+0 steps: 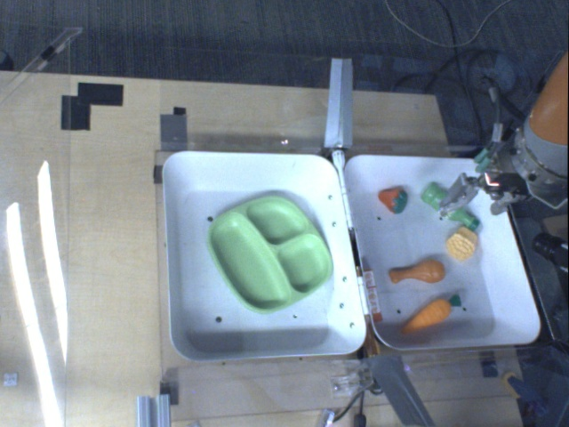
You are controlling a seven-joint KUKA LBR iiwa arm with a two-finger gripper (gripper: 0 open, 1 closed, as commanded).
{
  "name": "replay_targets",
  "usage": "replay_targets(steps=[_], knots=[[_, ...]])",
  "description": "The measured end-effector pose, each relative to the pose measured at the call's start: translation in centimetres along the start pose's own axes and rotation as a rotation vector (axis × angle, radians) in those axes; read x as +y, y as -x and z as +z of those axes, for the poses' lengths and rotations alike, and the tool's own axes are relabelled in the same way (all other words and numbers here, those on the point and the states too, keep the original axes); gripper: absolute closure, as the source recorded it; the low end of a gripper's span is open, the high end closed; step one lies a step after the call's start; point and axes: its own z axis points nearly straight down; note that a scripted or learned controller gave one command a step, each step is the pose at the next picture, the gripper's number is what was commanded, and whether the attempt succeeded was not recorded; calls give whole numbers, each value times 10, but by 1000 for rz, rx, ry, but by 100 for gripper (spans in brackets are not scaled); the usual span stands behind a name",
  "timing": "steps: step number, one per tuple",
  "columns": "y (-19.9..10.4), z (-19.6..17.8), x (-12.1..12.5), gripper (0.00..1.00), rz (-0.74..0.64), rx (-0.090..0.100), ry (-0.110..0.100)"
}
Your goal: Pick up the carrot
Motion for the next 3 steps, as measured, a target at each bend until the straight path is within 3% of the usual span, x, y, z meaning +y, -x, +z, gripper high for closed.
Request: replay_targets(steps=[1,2,3], knots=[[45,147,-68,0,21,0,-1],[-32,174,-64,0,-87,-1,9],[-33,161,-61,100,-88,-1,19]])
